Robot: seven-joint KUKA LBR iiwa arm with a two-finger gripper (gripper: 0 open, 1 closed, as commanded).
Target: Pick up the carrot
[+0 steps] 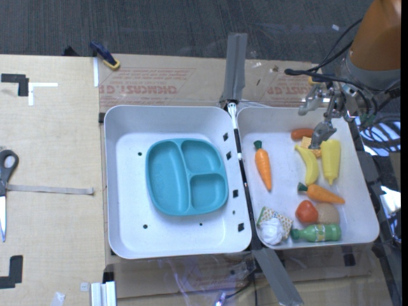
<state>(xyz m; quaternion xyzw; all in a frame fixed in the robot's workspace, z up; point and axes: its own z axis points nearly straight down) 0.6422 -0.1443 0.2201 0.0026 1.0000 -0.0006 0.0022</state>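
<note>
The carrot (263,166) lies in the left part of the right bin (363,190), near the divider, green top pointing to the far side, untouched. A second carrot (322,194) lies to its right, next to a banana (308,161), with a tomato (306,211) and a green bottle (317,234) nearer the front. My gripper (323,132) hangs over the banana at the bin's far right; whether it is released or clenched I cannot tell.

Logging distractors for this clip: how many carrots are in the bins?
2, both in the right bin. One orange carrot with a green top lies near the bin's left wall; a second orange carrot lies right of centre, below the yellow banana. The gripper may hide others.
</note>
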